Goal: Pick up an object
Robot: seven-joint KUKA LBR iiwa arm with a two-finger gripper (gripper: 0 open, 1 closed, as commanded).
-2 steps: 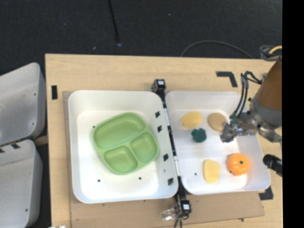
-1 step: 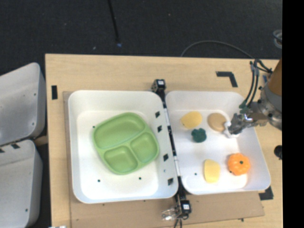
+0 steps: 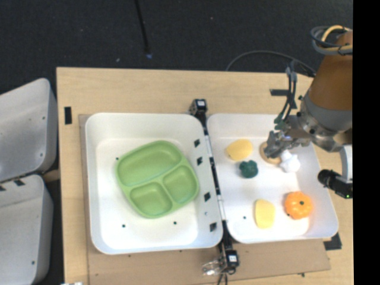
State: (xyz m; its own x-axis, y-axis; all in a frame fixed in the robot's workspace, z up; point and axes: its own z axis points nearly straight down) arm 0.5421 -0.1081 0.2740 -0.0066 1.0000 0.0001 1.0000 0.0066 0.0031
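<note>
A green divided plate (image 3: 157, 178) with three compartments lies tilted in the left white bin (image 3: 95, 218). The right bin (image 3: 237, 126) touches it along a clipped seam. Both sit on a tan bench (image 3: 130, 91); a black cable (image 3: 140, 19) crosses the dark floor beyond.

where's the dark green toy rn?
In the camera view, the dark green toy lies in the right bin, near its middle, just below the yellow piece and left of the small white object by the gripper.
</note>
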